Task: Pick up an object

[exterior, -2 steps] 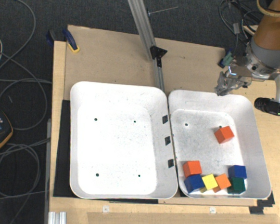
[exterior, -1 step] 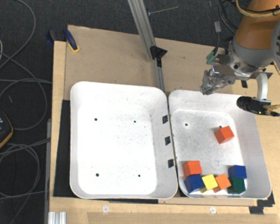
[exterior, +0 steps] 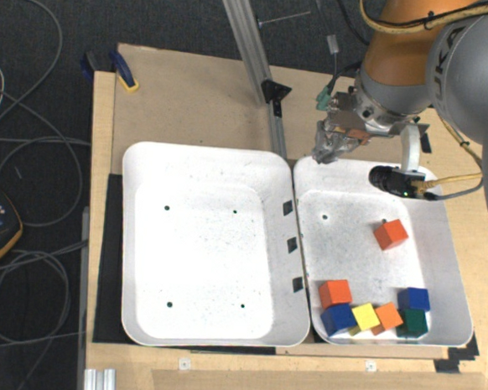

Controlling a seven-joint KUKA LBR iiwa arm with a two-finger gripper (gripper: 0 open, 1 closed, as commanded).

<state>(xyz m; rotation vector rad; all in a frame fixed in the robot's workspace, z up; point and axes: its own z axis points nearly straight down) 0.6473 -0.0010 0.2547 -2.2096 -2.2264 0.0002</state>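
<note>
- Right now gripper (exterior: 326,152) hangs over far-left corner of right bin (exterior: 450,248); can't tell its state.
- Orange block (exterior: 390,233) alone mid-bin, well apart from gripper.
- Near edge cluster: orange cube (exterior: 334,292), blue cube (exterior: 338,318), yellow cube (exterior: 366,316), small orange block (exterior: 389,315), green cube (exterior: 414,323), 2nd blue cube (exterior: 415,298).
- Left bin (exterior: 145,165) beside it.

Orange block (exterior: 390,234): lies alone, tilted, mid right bin (exterior: 450,248). Six coloured blocks (exterior: 373,309) cluster along its near edge.
</note>
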